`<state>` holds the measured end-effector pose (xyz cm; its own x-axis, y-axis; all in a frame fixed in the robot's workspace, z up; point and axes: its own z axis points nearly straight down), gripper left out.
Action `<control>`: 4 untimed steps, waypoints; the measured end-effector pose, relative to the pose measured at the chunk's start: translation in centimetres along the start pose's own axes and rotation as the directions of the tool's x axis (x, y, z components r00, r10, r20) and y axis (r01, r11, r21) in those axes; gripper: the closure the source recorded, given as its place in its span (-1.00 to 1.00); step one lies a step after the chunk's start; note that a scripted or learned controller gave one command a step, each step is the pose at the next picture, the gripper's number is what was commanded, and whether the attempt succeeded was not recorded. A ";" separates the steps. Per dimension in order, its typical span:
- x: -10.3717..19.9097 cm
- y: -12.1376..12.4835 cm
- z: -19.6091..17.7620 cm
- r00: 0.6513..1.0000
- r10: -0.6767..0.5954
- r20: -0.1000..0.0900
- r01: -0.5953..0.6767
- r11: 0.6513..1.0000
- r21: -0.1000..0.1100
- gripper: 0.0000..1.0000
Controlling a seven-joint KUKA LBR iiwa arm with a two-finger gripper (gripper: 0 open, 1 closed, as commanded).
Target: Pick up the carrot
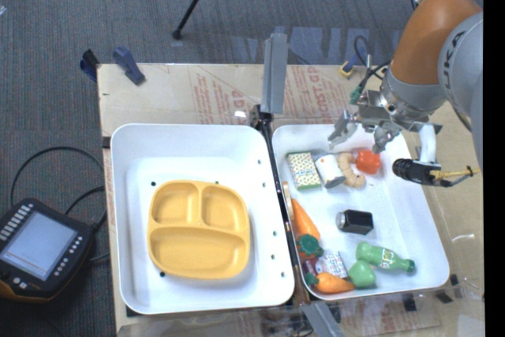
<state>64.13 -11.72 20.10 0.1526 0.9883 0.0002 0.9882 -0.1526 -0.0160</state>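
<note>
Against the right bin's left wall you'll find the tapered orange carrot (304, 222), long axis running up-bin to down-bin. The grey two-finger gripper (360, 135) hangs open and empty near the bin's far edge, so the carrot lies toward the camera and leftward of it.

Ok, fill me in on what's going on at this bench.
A grey robot arm reaches in from the right, and its gripper hangs with fingers spread above the back of the right bin, over a small red item and a pale curved one. It holds nothing. The carrot it is meant to pick up lies untouched along that bin's left wall, apart from the gripper. The left bin holds a yellow divided plate.
</note>
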 end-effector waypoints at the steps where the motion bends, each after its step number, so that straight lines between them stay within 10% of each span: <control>1: -4.6 0.9 -0.2 0.973 -0.229 0.003 0.229 0.973 -0.012 -1.00; 3: 1.5 -0.1 -3.9 0.930 -0.368 0.003 0.368 0.930 -0.008 -1.00; 4: -0.5 0.3 -9.1 0.938 -0.347 0.006 0.347 0.938 -0.016 -1.00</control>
<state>64.50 -12.25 29.19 -0.1993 0.9799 -0.0006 0.9799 0.1993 0.0007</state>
